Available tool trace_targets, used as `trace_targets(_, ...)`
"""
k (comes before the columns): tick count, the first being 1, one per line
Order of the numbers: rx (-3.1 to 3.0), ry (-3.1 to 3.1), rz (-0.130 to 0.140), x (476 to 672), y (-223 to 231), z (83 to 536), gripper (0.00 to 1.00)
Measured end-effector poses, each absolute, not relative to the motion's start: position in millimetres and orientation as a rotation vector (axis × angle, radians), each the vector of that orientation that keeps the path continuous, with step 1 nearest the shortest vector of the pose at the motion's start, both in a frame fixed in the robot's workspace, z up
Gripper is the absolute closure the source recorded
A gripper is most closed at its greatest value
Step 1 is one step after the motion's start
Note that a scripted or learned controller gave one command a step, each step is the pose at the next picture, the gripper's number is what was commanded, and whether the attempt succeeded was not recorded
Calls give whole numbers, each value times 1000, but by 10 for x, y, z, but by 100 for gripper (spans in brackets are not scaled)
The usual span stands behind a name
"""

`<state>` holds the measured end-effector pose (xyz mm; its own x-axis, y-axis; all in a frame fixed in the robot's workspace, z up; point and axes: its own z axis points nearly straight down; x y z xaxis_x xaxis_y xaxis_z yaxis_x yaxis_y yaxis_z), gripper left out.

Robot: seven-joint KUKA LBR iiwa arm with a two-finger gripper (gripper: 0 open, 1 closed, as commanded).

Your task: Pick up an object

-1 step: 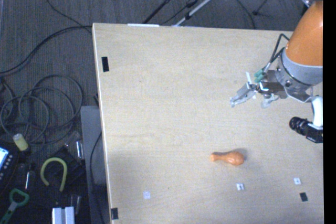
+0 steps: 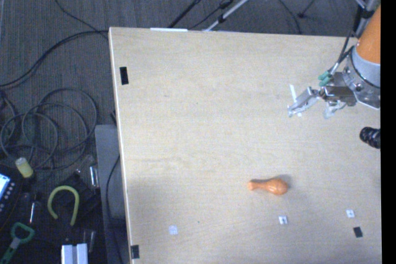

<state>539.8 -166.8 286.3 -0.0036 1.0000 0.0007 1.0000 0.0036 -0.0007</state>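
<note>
The bench top [image 2: 204, 133] looks like pale, matt wood with a smooth, faintly grained face. On it, below and left of the gripper [image 2: 299, 107], lies an orange object [image 2: 270, 186] with a smooth, slightly glossy skin like plastic or rubber. The gripper looks like bare, shiny metal, and the floor [image 2: 55, 15] to the left of the bench looks like dark, rough, ribbed carpet.

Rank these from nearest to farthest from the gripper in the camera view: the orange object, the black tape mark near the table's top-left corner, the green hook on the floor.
From the gripper:
1. Orange object, below it on the table.
2. Black tape mark, far left on the table.
3. Green hook, on the floor, bottom left.
</note>
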Motion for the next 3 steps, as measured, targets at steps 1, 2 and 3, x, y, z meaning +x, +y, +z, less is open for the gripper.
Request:
trace_targets(1,-2409,-2014,4,5860,-2226,2789,0)
trace_targets(2,-2537,-1851,8,6368,-2112,1061,0)
trace_targets(3,-2335,-2104,6,6686,-2068,839,0)
